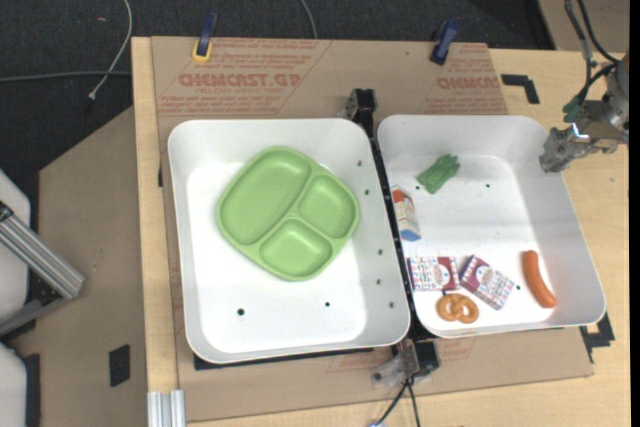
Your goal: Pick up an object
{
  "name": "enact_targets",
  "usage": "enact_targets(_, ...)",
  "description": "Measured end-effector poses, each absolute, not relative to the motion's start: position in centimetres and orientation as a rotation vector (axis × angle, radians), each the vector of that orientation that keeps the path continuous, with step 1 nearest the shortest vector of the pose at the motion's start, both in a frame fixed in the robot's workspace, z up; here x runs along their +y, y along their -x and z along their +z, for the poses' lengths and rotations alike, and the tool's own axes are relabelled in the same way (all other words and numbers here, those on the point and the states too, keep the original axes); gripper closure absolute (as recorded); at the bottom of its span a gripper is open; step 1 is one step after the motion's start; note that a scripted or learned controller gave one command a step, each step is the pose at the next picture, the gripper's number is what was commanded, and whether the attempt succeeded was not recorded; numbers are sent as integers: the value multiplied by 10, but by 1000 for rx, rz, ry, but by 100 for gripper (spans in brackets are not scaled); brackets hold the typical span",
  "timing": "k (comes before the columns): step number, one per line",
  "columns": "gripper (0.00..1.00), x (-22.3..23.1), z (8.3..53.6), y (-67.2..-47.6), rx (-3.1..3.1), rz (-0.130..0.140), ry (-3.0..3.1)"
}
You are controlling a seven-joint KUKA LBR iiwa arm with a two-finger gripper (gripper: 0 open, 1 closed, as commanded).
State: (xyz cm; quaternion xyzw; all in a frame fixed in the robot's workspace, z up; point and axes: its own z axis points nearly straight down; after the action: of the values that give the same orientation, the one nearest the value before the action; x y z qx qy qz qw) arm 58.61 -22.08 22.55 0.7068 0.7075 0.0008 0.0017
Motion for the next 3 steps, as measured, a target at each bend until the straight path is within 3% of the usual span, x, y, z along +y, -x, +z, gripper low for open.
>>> enact_targets(3,100,-69,230,-604,2230,1,-2217)
